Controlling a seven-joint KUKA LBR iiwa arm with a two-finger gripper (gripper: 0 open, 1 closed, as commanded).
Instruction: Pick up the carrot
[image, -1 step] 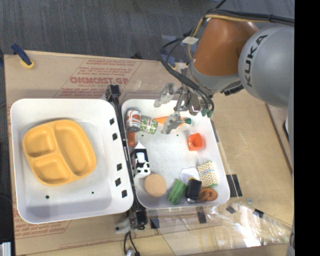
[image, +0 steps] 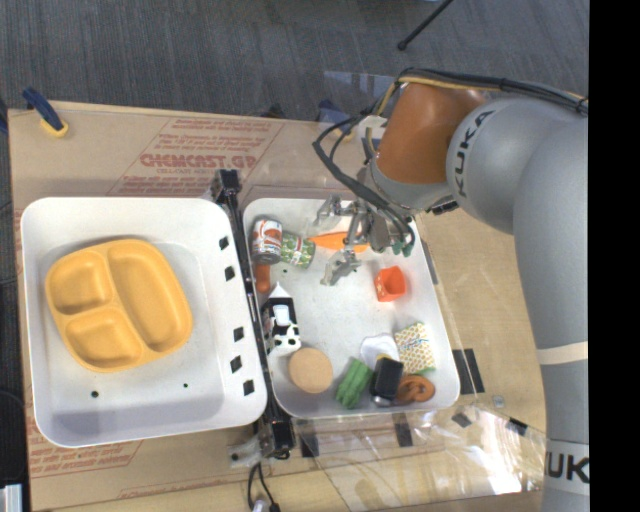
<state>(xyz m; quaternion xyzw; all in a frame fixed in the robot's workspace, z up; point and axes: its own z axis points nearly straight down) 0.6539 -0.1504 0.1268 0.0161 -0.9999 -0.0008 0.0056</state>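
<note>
The carrot (image: 329, 240) lies in the far part of the right bin (image: 436, 300), a small orange wedge with its tip pointing left. It sits just right of the can (image: 280, 245), which lies on its side with a green and red label. The gripper (image: 362, 238) is directly at the carrot's right end, its metal fingers reaching down around that spot. Whether the fingers are closed on the carrot or merely beside it cannot be told, since the wrist hides the contact.

To the right of the gripper, an orange block (image: 391, 283) rests on the bin floor, apart from the carrot. Nearer, along the left wall, stands a black-and-white cow toy (image: 281, 325). Nearer still is a tan round disc (image: 311, 370), then a green piece (image: 352, 384), a black item (image: 386, 380) and a brown ring-shaped item (image: 416, 388) in a row along the near wall. A patterned packet (image: 415, 346) lies just beyond them on the right.

The left bin (image: 130, 215) holds a yellow divided plate (image: 118, 302). The arm (image: 500, 150) comes in from the far right, its orange band (image: 420, 135) above the wrist.
</note>
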